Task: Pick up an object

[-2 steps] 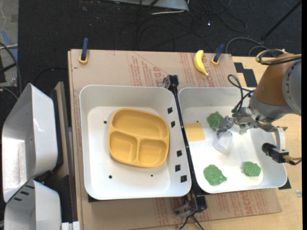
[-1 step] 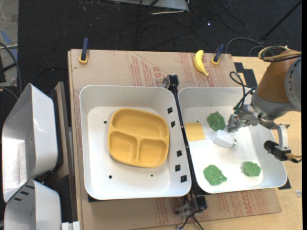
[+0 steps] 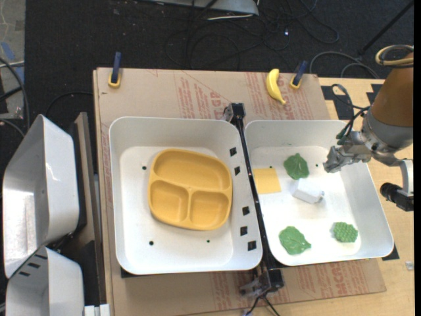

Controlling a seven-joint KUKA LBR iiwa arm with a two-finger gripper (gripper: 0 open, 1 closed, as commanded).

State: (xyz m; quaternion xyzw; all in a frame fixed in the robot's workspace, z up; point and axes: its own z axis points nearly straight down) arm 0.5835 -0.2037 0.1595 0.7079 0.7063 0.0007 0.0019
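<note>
The right bin (image 3: 368,196) holds several small objects. A green lump (image 3: 297,166) lies near its back, with a flat yellow square (image 3: 266,180) to its left. A small white-grey block (image 3: 308,193) rests in the middle. Near the front are another green lump (image 3: 294,239) and a ridged green piece (image 3: 345,232). My gripper (image 3: 334,159) hangs over the bin's back right part, to the right of the upper green lump and apart from it. Nothing shows in its grasp.
A yellow divided plate (image 3: 191,188) sits in the left bin (image 3: 125,176). A toy banana (image 3: 276,85) lies on the cardboard behind the bins, beside a blue clamp (image 3: 298,74). The arm's orange band (image 3: 395,97) rises at the right edge. White containers (image 3: 36,189) stand far left.
</note>
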